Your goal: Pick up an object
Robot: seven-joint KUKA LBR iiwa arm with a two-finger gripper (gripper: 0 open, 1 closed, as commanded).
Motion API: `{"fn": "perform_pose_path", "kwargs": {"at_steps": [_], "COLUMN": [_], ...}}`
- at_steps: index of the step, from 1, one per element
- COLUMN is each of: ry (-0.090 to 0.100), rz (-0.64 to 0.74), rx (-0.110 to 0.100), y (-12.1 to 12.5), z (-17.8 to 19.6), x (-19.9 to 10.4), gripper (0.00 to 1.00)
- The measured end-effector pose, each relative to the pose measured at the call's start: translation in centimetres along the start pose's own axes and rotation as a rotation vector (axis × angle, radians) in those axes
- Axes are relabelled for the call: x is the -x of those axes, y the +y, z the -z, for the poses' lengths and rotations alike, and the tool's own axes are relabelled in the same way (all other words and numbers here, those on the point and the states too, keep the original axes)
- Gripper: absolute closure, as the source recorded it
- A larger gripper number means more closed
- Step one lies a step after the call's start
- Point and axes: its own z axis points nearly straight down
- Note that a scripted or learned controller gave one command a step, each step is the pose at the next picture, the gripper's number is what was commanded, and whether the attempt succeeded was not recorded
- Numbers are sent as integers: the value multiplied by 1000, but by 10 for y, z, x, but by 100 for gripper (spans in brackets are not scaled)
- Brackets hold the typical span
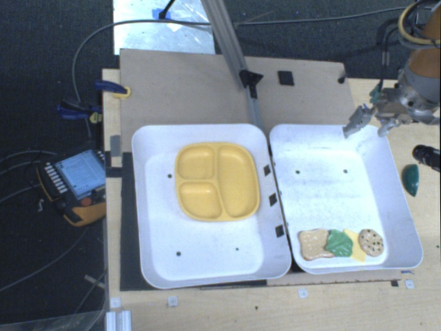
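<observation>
a yellow sectioned plate [218, 181] lies in the left bin [158, 254]. in the right bin [331, 178], along its near wall, sit toast [315, 244], a green leaf [339, 242], a cheese slice [356, 247] and a cookie [371, 241]. the gripper [369, 123] hangs over that bin's far right corner, jaws spread, holding nothing.

Grey KUKA arm [420, 81] with rounded metallic wrist, orange-tan band [424, 64] above it, dark cables [393, 29] looping beside the upper segment, gripper [368, 121] of pale grey metal, two short angular fingers [356, 123], small teal marking near the wrist
</observation>
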Motion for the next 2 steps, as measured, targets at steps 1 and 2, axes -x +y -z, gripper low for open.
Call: {"fn": "perform_pose_path", "kwargs": {"at_steps": [1,2], "ry": [0,0], "rz": [-3,-3], "rx": [-2,-1], "y": [-9,-10], "z": [-48,-89], "x": [2,7], "gripper": [0,0]}}
